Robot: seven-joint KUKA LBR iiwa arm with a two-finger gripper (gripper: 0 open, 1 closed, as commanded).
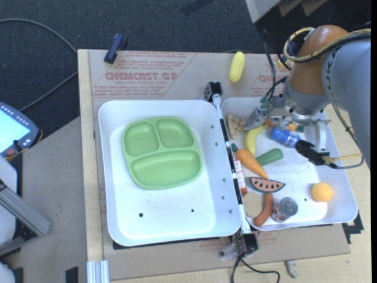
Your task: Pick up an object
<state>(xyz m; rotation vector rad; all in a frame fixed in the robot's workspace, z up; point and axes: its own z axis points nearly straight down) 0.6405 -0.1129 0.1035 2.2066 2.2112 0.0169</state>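
We saw the arm (pixel 330 58) reaching in from the right, wrist down over the far end of the right bin (pixel 341 208). The jaws' gripper (pixel 281 121) sat low among the clutter there; we couldn't tell whether the jaws were spread or pressed together, and nothing was visibly pinched between them.

Right bin contents as we read them:
- blue bottle-like item (pixel 285 137) just beside the gripper, lying on its side
- yellow banana (pixel 253 139) to the left of it, near the bin's left wall
- green cucumber-like piece (pixel 269 156) just below the bottle
- carrot (pixel 252 163) touching or nearly touching the green piece
- watermelon slice (pixel 265 185) below the carrot
- sausage (pixel 264 210) and a small can (pixel 287 208) at the near end, side by side
- orange ball (pixel 322 191) near the right wall, apart from the rest

Left bin (pixel 112 158) held a green divided tray (pixel 162 152), lying flat, set toward the far half.

On the worktop (pixel 147 69) outside the bins: a yellow corn cob (pixel 237 66) beyond the right bin, and a blue clip (pixel 114 48) at the far left edge.
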